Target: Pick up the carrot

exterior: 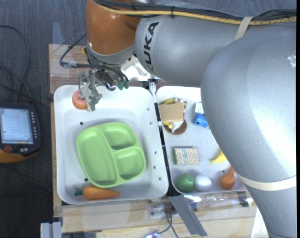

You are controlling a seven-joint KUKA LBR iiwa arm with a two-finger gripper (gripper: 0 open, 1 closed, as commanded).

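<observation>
A pendant lies at the left edge of the frame, off the counter. In the left bin, a peach-coloured round item sits in the upper left corner, and the end effector hangs right against it; whether its fingers are apart or together cannot be told from this slant. Below it a green tray fills the bin's middle. The carrot lies at the lower left of that bin, just beside the tray's lower edge and close to the front wall, well apart from the end effector.

The main risk is that the end effector closes where it hovers and takes the peach item instead. A second risk comes at the carrot itself: squeezed between tray and wall, it leaves little room, so a finger may land on the tray rim or the carrot may roll away. In the right bin lie food toys, including an orange piece at the lower right that could be mistaken for the target.
</observation>
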